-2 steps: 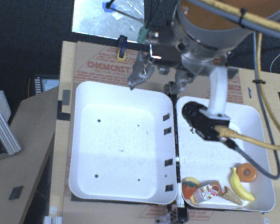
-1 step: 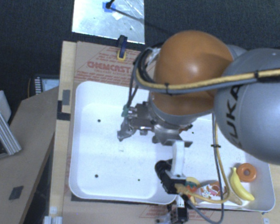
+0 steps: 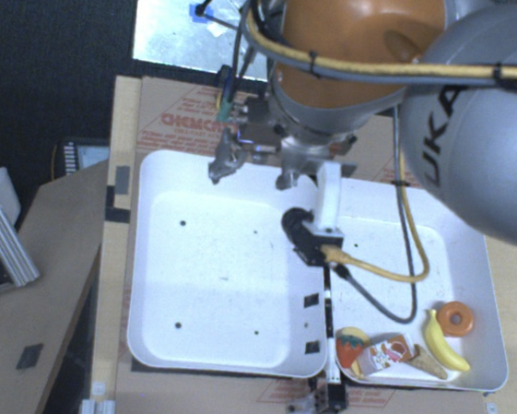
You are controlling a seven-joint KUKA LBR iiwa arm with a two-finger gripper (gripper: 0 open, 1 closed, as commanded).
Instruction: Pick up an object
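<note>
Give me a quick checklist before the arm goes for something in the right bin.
1. Targets present: banana, orange ring and other toys lie in the right bin's near corner: ok.
2. Tool over the targets: hangs at the left bin's far edge: not ok.
3. Tool free of load, nothing between its fingers: ok.
4. Banana has room: ring touches it: not ok.
5. Yellow cable away from toys: ok.

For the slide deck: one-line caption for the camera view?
Gripper with open jaws above the left bin's far edge; banana and other small toys lie in the right bin's near corner.
</note>
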